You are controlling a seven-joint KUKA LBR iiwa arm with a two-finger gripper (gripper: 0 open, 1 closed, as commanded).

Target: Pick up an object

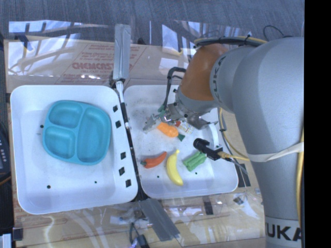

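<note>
The grey arm (pixel 258 102) reached from the right into the right bin (pixel 155 190), and I could not tell if its jaws were open or closed. Just below the gripper (pixel 173 119), near the frame's center, lay the orange carrot (pixel 167 129); it looked light, stiff and smooth, best taken across its thick middle.

Grey ribbed carpet floor (pixel 77 1); cardboard sheet (pixel 77 61) under glossy plastic on bench.

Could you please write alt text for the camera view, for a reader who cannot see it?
A grey robot arm reaches from the right into the right white bin, its gripper low over an orange carrot-like toy. Nearby lie a banana, a green piece and a red-orange pepper-like toy. The left bin holds a blue divided plate.
</note>
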